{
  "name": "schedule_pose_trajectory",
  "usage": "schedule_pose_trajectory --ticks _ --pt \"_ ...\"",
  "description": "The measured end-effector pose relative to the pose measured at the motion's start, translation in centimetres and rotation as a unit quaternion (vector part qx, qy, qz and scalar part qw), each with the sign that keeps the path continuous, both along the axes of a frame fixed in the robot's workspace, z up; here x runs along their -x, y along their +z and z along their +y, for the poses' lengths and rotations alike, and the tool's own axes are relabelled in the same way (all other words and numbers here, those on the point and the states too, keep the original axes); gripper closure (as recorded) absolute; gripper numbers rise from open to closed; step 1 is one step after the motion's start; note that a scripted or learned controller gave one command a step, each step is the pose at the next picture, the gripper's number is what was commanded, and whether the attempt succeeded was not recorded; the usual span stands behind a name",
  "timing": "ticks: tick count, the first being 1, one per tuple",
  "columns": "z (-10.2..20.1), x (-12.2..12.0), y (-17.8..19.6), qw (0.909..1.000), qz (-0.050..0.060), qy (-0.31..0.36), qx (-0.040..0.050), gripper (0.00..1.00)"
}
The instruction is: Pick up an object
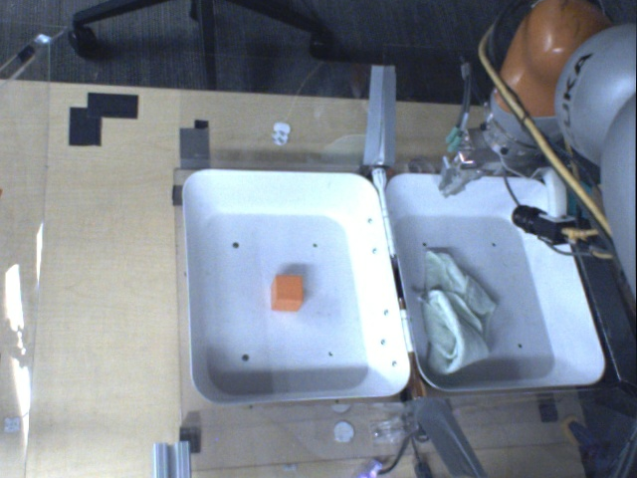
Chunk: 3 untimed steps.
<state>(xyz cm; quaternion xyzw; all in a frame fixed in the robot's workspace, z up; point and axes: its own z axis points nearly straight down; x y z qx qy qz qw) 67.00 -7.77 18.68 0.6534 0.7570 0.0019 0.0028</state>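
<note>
Orange-banded arm (587, 63) uppermost, its fingers (460, 167) (grip state unclear) well apart from orange cube (288, 293).

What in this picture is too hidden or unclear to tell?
- Gripper: small and blurred above the right bin's far edge; finger state unreadable.
- Arm: cut off by the right edge.
- Cloth: crumpled, so anything under it is hidden.
- Orange block: plainly visible.

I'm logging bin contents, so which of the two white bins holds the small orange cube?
The left shallow white bin holds the small orange cube, near its middle. The right shallow white bin holds a crumpled pale green cloth instead.
</note>
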Motion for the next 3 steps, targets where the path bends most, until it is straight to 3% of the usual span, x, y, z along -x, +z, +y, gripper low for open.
schedule_pose_trajectory --ticks 1,2,3 --pt "1.13 0.03 0.37 0.9996 0.001 -0.027 -0.0004 1.00" --pt "1.07 0.03 -0.08 0.9970 0.001 0.078 0.0002 1.00" --pt "1.32 0.02 -0.12 0.9788 0.001 0.205 0.0008 1.00"
